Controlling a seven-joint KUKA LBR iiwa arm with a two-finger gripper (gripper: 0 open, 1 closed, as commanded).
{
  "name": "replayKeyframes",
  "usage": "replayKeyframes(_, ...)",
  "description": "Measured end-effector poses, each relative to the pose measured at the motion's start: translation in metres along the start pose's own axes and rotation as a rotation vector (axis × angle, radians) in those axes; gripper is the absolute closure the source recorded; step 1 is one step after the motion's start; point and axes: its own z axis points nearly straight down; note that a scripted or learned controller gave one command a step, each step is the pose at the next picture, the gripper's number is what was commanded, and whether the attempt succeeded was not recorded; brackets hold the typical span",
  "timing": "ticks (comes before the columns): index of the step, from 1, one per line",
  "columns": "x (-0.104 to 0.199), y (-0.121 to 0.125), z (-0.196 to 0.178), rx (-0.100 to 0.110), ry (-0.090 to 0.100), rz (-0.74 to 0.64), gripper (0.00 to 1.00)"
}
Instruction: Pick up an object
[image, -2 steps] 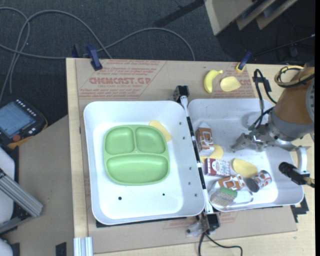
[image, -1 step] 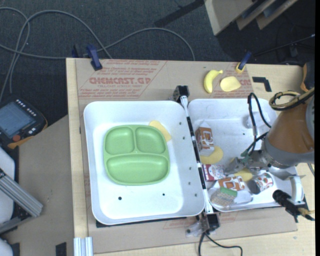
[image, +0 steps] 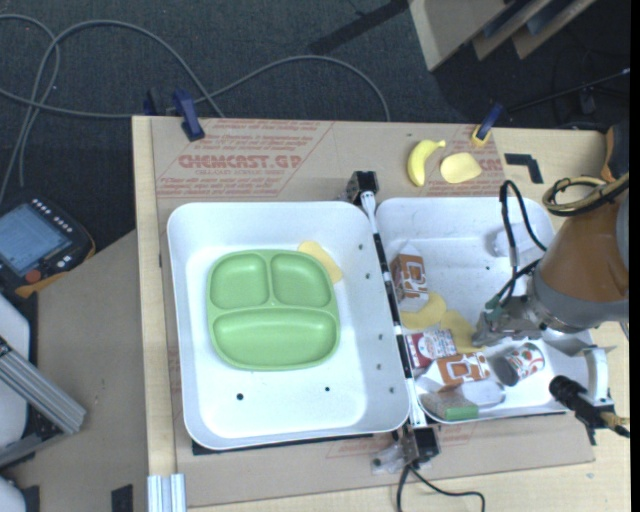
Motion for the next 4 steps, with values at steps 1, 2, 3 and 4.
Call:
replayKeyframes(1,0.000,0.000,0.000,0.000,0.000,0.000,0.00)
replayKeyframes(2,0.034,0.078,0.000,0.002,0.002,-0.003,0.00)
replayKeyframes(3,0.039,0.022,0.010,0.005,0.002,-0.001,0.00)
replayKeyframes(4,0.038,0.024,0.000,0.000,0.000,-0.001,1.00)
